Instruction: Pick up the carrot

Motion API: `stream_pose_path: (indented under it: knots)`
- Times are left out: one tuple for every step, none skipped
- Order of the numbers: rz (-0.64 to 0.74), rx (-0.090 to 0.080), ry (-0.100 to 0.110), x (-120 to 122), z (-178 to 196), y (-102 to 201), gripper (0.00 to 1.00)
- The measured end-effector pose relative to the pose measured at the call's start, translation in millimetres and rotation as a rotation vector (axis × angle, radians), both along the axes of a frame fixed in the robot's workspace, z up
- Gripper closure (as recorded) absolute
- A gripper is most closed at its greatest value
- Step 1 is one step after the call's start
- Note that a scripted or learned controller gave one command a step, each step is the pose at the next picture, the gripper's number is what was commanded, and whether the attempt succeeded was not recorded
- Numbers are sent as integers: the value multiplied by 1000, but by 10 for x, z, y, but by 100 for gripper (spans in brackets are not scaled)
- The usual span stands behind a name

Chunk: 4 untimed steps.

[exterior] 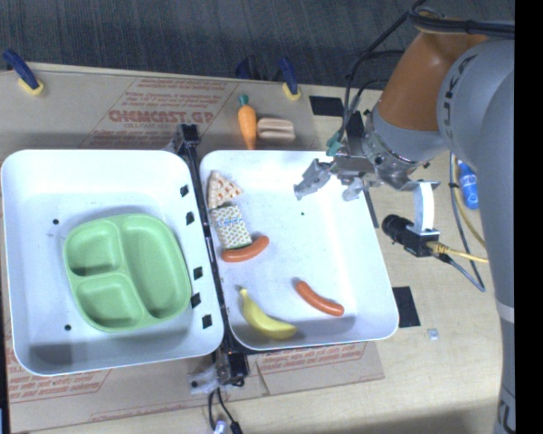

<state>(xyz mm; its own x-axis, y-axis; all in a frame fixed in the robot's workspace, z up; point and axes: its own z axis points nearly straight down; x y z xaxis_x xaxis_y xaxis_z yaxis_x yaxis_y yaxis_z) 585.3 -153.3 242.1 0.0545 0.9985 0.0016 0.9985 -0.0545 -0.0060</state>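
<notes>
The carrot point(246, 125), orange with a green top, lies on the cardboard just behind the far rim of the right bin point(366, 269), outside it. My gripper point(330, 186) hangs over the far right part of that bin, to the right of the carrot and a little nearer than it. Its fingers are open with nothing between them.
A hot dog bun point(275, 130) lies right beside the carrot. In the right bin are a pizza slice point(222, 189), a patterned block point(231, 227), two sausages point(244, 250) point(319, 298) and a banana point(264, 318). The left bin holds a green divided plate point(125, 269).
</notes>
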Motion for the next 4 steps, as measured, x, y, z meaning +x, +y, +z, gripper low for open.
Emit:
stream_pose_path:
  knots:
    - [-159, -2, -9, -13, -1474, 496, 0]
    - [-155, 0, -8, -5, -1369, 509, 100]
    - [-273, -2, -3, 129, -342, 428, 100]
    - [129, -1, -2, 61, -386, -257, 100]
